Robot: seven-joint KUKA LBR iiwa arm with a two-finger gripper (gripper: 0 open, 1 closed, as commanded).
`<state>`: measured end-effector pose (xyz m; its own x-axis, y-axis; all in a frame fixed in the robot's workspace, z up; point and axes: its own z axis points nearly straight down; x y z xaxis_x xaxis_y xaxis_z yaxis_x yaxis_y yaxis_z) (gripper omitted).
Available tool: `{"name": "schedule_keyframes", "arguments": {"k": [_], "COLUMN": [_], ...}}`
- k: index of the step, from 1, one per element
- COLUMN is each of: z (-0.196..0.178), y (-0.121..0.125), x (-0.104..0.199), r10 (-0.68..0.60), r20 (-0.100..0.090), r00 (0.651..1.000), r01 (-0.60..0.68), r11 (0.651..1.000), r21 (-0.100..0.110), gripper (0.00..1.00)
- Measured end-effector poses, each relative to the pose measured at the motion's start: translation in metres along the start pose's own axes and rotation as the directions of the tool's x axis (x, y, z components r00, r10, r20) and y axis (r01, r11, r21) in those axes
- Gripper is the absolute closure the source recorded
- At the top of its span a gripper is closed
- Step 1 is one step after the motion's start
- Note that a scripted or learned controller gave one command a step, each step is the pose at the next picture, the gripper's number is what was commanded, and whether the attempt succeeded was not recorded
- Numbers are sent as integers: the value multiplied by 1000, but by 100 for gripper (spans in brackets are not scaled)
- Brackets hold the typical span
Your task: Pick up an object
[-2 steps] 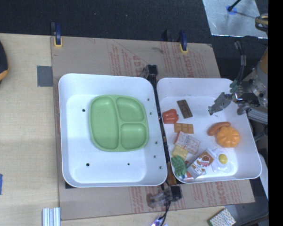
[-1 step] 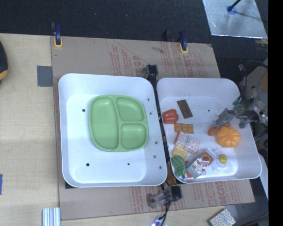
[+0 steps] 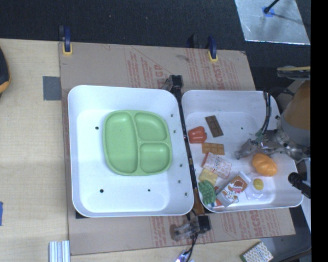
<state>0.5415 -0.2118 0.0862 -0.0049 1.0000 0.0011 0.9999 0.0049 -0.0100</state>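
cardboard [image 3: 126, 233] covers the desk [image 3: 22, 162] at the near edge, and on it sit two white bins side by side. left bin [image 3: 82, 195] holds a green plate [image 3: 136, 142] with three compartments, lying flat near its middle and with nothing on it. right bin [image 3: 235, 100] holds the loose things: a red piece [image 3: 197, 134] near the bins' shared wall, a dark brown bar [image 3: 213, 125] just beside it, an orange-brown cracker [image 3: 213, 148] below that, a white packet [image 3: 217, 165], a yellow block [image 3: 208, 176], a green piece [image 3: 206, 191] at the near rim, a printed box [image 3: 232, 189], a small yellow thing [image 3: 258, 184] and an orange [image 3: 264, 165]. the arm [image 3: 298, 113] comes in from the right, and the claw [image 3: 254, 145] hangs low over the right bin's far-right part, just above the orange and near it. its metal fingers look spread apart in a wide stance, with nothing between them, though the detail is small and somewhat blurred. i judge the step in hand to be the approach: the claw is over the bin but has not closed on anything. the orange seems the likeliest target, being nearest. the next move calls for centring the claw over it, dropping so the fingers pass either side of its widest part, then closing before lifting. being round and smooth, the orange could roll or squirt out if the fingers meet it off centre, and the bin wall close by leaves little room on that side.
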Motion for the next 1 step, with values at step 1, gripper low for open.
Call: {"name": "schedule_keyframes", "arguments": {"k": [1], "z": [-16], "y": [1], "x": [-1], "r10": [-2], "r20": [3], "r00": [1000], "r01": [2], "r11": [1000], "r21": [-5], "gripper": [100]}}
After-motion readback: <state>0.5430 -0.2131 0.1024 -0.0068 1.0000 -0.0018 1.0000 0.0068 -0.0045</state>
